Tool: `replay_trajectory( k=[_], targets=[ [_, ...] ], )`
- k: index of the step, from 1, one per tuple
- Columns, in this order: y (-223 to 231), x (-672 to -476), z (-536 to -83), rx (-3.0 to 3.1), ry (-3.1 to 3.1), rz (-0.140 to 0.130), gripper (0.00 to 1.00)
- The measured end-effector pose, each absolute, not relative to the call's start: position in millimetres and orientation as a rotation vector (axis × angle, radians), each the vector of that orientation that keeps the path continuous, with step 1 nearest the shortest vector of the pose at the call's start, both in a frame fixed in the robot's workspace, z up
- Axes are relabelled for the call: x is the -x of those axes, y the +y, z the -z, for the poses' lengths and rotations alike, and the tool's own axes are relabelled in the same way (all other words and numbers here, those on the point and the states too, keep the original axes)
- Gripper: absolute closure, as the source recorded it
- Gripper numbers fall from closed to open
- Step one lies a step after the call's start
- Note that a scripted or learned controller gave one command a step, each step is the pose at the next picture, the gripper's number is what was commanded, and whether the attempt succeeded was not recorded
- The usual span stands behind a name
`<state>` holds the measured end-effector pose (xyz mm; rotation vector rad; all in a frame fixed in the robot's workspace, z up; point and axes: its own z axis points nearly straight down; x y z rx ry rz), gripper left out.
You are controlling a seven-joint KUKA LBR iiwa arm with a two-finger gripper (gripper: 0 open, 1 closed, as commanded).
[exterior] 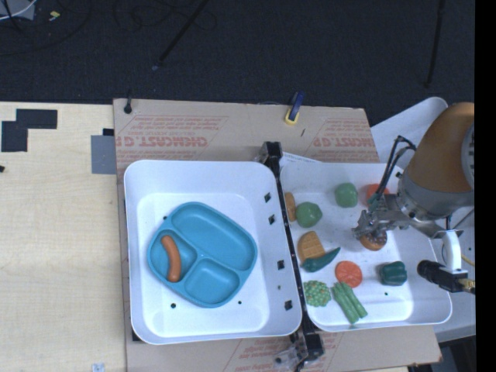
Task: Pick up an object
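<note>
A: Where is the target found?

B: A small brown toy food piece [374, 241] lies near the right bin's [434, 310] right wall, under the tool [372, 227].

A: Handling?

B: Judged light, rigid, slippery; best pinched across its middle. Tool state cannot be told.

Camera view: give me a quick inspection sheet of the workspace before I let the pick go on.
Surface: two white bins, left bin, right bin, on cardboard.
Job's things: toy food in the right bin: green ball, corn, tomato, broccoli, dark green pepper.
Clutter: blue divided tray with a sausage in the left bin.
Grippers: gripper low over a brown item; fingers unclear.
Cables: dark leads on the arm.
Surroundings: dark floor, yellow-blue clamp.
</note>
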<state>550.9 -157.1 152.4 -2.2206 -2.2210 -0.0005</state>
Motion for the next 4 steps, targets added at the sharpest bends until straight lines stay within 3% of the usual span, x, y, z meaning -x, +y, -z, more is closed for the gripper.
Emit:
replay_trajectory(
  k=[2, 4],
  targets=[
    [-155, -549.1, -229, 2.221, -2.223, 0.002, 1.0],
    [-64, -557.9, -216, 2.215, -2.222, -0.001, 1.0]
  ],
)
